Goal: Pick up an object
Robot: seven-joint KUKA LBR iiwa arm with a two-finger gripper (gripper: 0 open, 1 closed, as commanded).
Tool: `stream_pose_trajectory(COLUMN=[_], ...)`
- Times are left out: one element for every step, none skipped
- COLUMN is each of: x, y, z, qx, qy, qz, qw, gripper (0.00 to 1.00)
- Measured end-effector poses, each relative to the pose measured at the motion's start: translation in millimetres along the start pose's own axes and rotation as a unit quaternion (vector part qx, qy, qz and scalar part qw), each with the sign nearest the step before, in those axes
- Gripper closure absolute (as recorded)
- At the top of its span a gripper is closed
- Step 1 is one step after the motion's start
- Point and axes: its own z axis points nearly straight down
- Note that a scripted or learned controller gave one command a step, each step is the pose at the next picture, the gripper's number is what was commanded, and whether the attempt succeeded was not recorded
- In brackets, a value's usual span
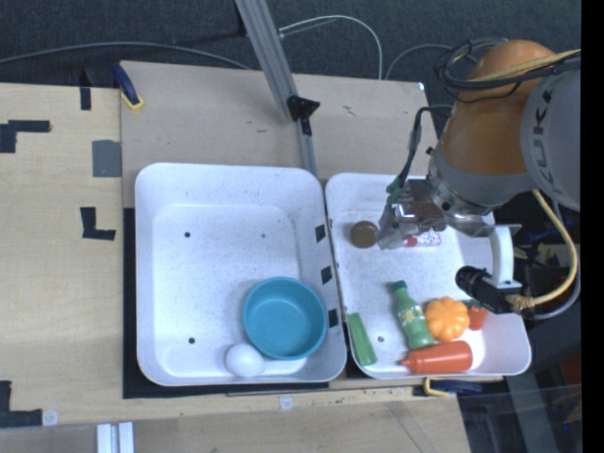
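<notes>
From my remote station I see the arm (500,130) reaching in from the right, its orange band bulking over the right bin (354,189). The pincer (394,232) hangs low over the upper middle of that bin, pointing down and to the left. I cannot tell whether it is apart or together; the wrist hardware covers too much of it, and I see nothing clearly caught in it.

Just to the left of the pincer, close to its tip, a small brown round object (364,234) lies on the bin floor. I cannot say if the two are touching. Just to the right of the pincer a small white item with red marks (425,240) sits partly under the wrist.

Below the pincer, toward the near edge of the bin, a green bottle (409,315) lies on its side. Right of that bottle, touching it, sits an orange pumpkin-shaped toy (446,317), and beneath both lies a red-orange carrot-like piece (439,357). Below and left of the pincer, a green stick-shaped piece (360,339) leans along the bin's left wall.

Well to the left of the pincer, the left bin (189,192) holds a blue bowl (284,317) in its near right corner, with a white ball (244,359) touching the bowl's lower left rim. Both bins rest on the wooden worktop (57,300).
</notes>
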Motion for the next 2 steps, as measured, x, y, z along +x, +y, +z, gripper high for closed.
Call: stream_pose_trajectory(x=[52,104], y=[7,21], z=[1,24], qx=[0.0,0.001], qy=[0.0,-0.001], qz=[0.0,0.0], qw=[1.0,1.0], gripper=[1.0,1.0])
